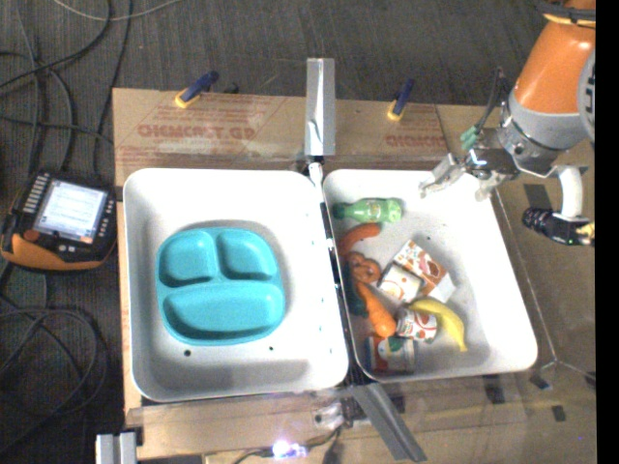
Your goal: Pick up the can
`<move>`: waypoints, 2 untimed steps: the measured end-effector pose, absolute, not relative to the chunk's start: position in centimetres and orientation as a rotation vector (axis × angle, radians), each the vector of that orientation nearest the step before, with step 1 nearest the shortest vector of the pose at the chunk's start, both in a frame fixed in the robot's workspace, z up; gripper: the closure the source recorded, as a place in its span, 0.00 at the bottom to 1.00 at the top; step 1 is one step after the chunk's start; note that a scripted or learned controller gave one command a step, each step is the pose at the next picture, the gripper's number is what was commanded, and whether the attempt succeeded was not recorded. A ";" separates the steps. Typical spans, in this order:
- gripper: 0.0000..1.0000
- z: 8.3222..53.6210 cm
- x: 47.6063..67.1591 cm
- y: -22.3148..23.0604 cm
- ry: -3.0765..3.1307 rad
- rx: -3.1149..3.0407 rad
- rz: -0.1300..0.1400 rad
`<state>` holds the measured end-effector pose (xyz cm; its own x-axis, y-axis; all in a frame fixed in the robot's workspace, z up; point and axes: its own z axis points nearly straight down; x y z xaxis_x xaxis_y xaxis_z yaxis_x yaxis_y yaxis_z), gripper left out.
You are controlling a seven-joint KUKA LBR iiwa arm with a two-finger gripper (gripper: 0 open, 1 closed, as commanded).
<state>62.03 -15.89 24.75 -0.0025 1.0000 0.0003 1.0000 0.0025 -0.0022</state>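
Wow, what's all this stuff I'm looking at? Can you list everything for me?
bins: 2, white, side by side on the bench
tray: 1, blue, three compartments, in the left bin
bottle: 1, green, lying at the top of the right bin
carton: 1, white and red, middle of the right bin
banana: 1, yellow, right bin, beside the lower cans
carrot: 1, orange, along the right bin's left wall
cans: 2, red and white, near the right bin's bottom edge
clamps: 2, blue and yellow, on the board behind the bins
pendant: 1, orange with a screen, left of the bins
gripper: 1, grey, above the right bin's top right corner, holding nothing
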 end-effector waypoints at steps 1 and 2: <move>0.00 10.6 59.7 -12.0 -1.879 -2.516 0.006; 0.00 9.2 49.3 -11.0 -1.772 -2.609 -0.017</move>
<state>49.33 -10.96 9.16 0.3687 0.9296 0.0021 0.9294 -0.3686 0.0159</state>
